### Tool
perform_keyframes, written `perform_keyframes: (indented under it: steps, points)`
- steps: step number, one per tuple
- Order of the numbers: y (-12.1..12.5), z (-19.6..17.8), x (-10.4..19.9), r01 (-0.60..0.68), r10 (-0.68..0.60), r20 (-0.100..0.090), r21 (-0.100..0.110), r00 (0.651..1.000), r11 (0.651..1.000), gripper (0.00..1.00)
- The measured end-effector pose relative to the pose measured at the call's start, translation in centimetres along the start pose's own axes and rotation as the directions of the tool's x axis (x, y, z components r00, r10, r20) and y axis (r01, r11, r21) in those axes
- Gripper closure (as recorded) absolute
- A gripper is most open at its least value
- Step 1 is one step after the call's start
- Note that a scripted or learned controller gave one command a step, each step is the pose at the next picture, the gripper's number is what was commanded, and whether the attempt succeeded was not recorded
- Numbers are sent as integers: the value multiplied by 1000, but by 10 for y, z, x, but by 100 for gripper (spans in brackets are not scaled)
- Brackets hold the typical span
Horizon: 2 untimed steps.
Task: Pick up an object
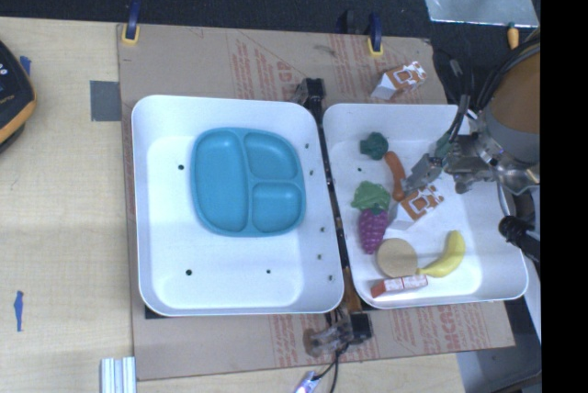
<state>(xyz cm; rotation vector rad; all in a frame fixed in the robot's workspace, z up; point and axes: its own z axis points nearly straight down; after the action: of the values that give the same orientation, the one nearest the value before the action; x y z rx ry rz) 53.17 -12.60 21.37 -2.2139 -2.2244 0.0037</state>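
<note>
The right bin [487, 286] holds several toy foods: a dark green broccoli [373, 145], an orange sausage [395, 171], a green leafy piece [370, 196], purple grapes [371, 229], a tan round biscuit [397, 257], a yellow banana [446, 256], a red-and-white bar [400, 286] and a small orange-and-white carton [422, 203]. My gripper [418, 182] reaches in from the right and hangs low over the bin, between the sausage and the small carton. Nothing shows between its fingers.
The left bin [156, 281] holds a blue divided plate [247, 180]. Another small orange-and-white carton [400, 81] lies on the cardboard behind the right bin. Clamps [374, 33] hold the cardboard at the back edge. The arm's cables [514, 221] crowd the right side.
</note>
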Motion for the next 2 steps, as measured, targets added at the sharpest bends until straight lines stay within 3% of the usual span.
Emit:
perform_keyframes:
  steps: [1, 2]
  points:
    - [15, 62, -76, -1, 1, 2, 1, 1000, 1000, 0]
    - [47, 57, -39, 3, -3, 1, -2, 1000, 1000, 0]
